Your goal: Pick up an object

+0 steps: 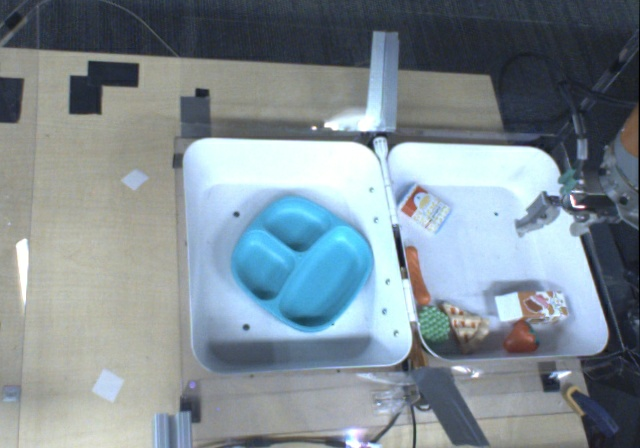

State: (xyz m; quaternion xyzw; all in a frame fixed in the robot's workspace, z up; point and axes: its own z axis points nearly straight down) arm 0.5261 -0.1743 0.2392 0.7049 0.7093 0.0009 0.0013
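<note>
The pale wooden tabletop (90,266) carries two shallow white bins side by side. The left bin (215,186) holds a blue divided plate (300,261) with three compartments, lying near its middle. The right bin (480,176) holds the smaller objects. A small carton with red and orange print (425,208) lies near the bin's upper left, close to the dividing wall. Along the lower edge sit a juice box with a white end (532,306), a red piece (520,337) just below it, a brown waffle-like piece (466,322), a green studded item (433,324) touching it, and an orange carrot-like stick (417,276) lying against the left wall. The gripper (545,212) hangs over the right side of this bin, well apart from every object, with nothing between its fingers; whether they are spread or closed I cannot tell.
</note>
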